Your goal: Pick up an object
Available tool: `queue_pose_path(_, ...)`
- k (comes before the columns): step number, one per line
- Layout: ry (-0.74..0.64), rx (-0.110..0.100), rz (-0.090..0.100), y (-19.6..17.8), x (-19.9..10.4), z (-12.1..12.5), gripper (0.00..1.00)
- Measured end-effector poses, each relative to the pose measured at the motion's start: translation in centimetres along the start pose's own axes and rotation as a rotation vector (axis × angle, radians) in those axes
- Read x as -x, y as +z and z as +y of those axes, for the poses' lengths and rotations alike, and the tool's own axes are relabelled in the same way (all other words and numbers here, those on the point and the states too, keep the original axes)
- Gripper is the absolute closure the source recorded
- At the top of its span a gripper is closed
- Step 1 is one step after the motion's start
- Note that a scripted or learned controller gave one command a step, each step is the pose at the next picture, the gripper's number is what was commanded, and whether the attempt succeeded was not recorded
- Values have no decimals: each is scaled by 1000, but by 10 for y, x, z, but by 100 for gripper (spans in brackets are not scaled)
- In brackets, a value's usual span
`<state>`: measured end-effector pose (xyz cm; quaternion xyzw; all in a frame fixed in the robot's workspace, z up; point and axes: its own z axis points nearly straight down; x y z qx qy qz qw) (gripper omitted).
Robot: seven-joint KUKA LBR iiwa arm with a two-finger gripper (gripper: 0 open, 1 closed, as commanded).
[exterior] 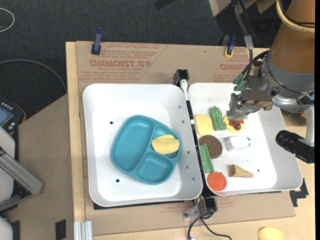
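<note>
**Gripper poised over a small object in the right bin**

While the arm reaches in from the right, its gripper [237, 120] hangs low in the right bin [285, 181], directly over a small yellow-and-red object [235, 127]. That object lies just beneath and slightly forward of the fingertips, touching or nearly so; it is too small to give a long axis. Whether the fingers are parted or closed cannot be told, since the wrist body hides them. Just left lie a green strip [216, 118] and a yellow block [202, 124]; a white piece [237, 143] sits just below. The left bin [95, 134] holds a teal tray [130, 149] bearing a lemon-like item [165, 144].
</note>
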<state>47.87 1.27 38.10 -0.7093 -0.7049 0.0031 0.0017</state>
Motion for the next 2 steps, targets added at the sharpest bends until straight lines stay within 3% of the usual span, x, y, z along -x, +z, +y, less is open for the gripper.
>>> queue_pose_path(1,1,-1,1,60,49,0,100)
queue_pose_path(2,-14,13,3,8,-20,1,100)
